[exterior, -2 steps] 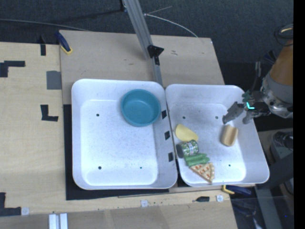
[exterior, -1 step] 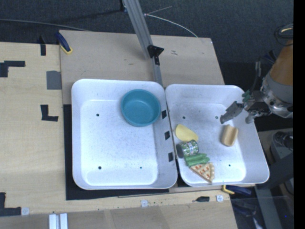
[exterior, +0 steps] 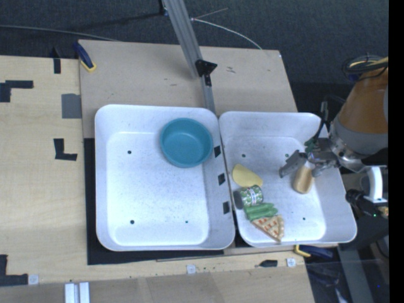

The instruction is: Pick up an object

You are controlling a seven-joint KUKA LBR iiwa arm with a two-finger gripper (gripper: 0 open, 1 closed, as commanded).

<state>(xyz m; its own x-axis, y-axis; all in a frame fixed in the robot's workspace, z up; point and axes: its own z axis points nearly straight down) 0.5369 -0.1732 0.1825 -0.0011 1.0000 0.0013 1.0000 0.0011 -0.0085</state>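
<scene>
Objects available to me for picking. Left bin [exterior: 113, 188]: a round blue bowl [exterior: 185, 142] sits upright at the bin's 1 o'clock corner, opening upward. Right bin [exterior: 328, 229]: a tan, bottle-like cylinder [exterior: 303, 178] lies near 3 o'clock, directly beneath my gripper [exterior: 307, 160]; contact between them cannot be judged. Four items cluster along the bin's 8 o'clock side: a yellow lemon-shaped piece [exterior: 246, 175], just below it a small green-labelled can [exterior: 251, 197] on its side, then a green pod-like piece [exterior: 260, 211], then an orange pizza-slice wedge [exterior: 269, 227] at 6 o'clock.
</scene>
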